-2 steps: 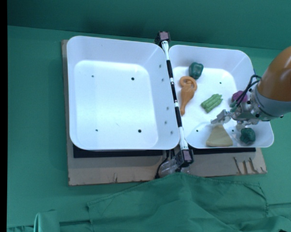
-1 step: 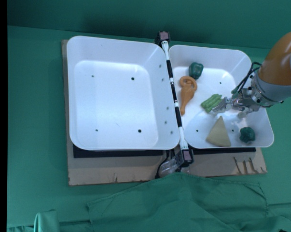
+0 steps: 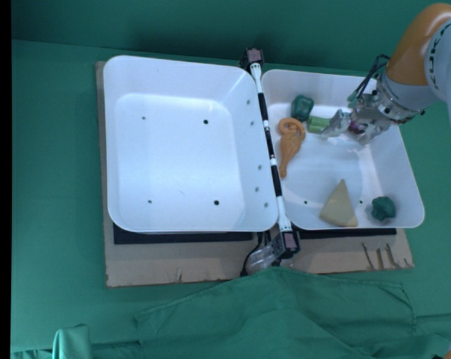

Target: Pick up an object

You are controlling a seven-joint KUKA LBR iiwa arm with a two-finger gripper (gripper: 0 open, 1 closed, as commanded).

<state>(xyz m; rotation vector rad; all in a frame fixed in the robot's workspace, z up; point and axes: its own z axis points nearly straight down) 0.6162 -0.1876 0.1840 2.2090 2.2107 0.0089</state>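
A green cloth covers the bench (image 3: 53, 163), and on it a brown cardboard sheet (image 3: 173, 271) carries two shallow white bins side by side. The larger left white bin (image 3: 120, 73) holds nothing to pick; the right white bin (image 3: 412, 200) holds all the candidates. Near its upper left wall lie a dark green lumpy piece (image 3: 302, 106) and, just beside it, a pale green stick-like piece (image 3: 317, 123). Below those sits an orange twisted, carrot-like toy (image 3: 289, 142). At the near edge rest a cream wedge shaped like cheese (image 3: 339, 206) and a small dark green bumpy ball (image 3: 383, 209), near each other but apart.

The grey arm with the orange band reaches in from the right, and its gripper (image 3: 343, 123) sits low over the bin's upper part, its tip just beside the pale green stick's right end. Whether the jaws are spread or closed cannot be told at this slant, and nothing is visibly pinched between them.

This looks like the approach or descent step, with no lift begun. The likely target is the pale green stick. The next move calls for centring over it, closing firmly, then rising straight up; the nearby dark green piece and the bin wall leave little room.
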